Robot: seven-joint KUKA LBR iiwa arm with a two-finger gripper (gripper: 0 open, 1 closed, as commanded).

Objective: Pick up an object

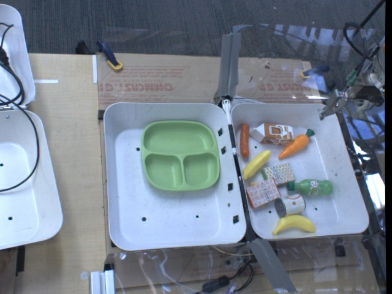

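Banana (pixel 293 225) low in right bin (pixel 349 164), well apart from hand (pixel 335 103).

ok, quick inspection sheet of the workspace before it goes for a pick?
surface: wooden bench bearing left bin and right bin.
job's things: in right bin: carrot, hot dog, two bananas, green bottle, can, small cartons.
clutter: green divided plate in left bin.
grippers: gripper above right bin's far right corner, fingers unclear.
cables: black cable at left edge.
surroundings: white tub at left; blue-handled tool at bench's far edge.
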